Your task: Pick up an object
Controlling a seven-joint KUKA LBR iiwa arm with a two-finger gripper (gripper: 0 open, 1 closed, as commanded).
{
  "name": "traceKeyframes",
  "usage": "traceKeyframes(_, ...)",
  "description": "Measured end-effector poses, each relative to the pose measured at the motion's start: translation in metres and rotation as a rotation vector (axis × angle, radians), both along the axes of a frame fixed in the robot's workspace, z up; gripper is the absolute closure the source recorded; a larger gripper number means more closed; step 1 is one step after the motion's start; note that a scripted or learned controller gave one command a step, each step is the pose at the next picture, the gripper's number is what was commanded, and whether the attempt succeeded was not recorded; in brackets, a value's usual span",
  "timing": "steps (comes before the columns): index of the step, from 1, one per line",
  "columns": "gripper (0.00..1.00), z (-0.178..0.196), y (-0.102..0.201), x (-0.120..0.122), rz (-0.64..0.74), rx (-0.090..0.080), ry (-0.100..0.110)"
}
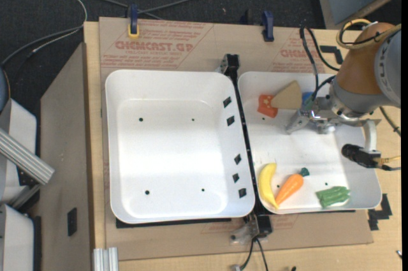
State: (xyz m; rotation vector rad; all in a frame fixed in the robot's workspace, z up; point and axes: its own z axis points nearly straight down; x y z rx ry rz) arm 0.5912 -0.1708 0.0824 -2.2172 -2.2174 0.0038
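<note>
Over the right bin (357,199), far half: end effector (310,120) low beside a tan wedge (288,96) and an orange-red block (267,105); grip state impossible to tell from above, nothing visibly held. Along the near edge, well apart from it: banana (267,183), carrot (289,187), green piece (333,196), all resting on the bin floor. Left bin (115,136) alongside on the surface (191,40). Pick apparently not yet made; grasp and lift left to do.
</note>
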Motion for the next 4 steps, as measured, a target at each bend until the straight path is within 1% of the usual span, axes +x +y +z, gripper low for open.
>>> traceKeyframes(1, 1.0, 0.014, 0.0, 0.002, 0.0, -0.001, -0.006)
traceKeyframes(2, 1.0, 0.065, 0.011, 0.004, 0.003, -0.003, -0.012)
traceKeyframes(3, 1.0, 0.13, 0.012, 0.003, 0.002, -0.003, -0.012)
traceKeyframes(4, 1.0, 0.176, 0.013, -0.002, 0.002, -0.003, -0.012)
